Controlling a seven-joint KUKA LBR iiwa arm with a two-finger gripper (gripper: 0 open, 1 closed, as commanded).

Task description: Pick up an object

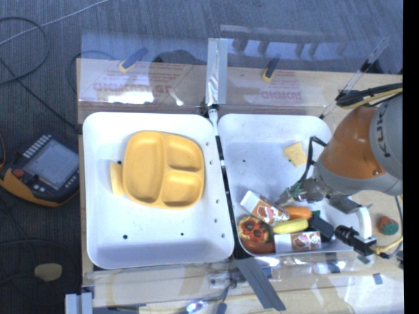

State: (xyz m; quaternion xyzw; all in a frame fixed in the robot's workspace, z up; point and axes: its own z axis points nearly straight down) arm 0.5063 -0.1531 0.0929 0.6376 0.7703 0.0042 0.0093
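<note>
Gripper [296,193]: we see it low in the right bin, at the pile's top edge; we cannot tell its state.
Left bin [98,241]: we note a yellow divided tray [162,169].
Right bin [262,136]: we log a food packet [264,210], pizza toy [255,233], banana [290,226], carrot [298,212], small carton [298,241] clustered at the near edge; a yellow cheese piece [295,154] apart, farther back.

Toy food pile [280,226] lies clustered in the right bin's near corner, a banana [290,226] on top
</note>
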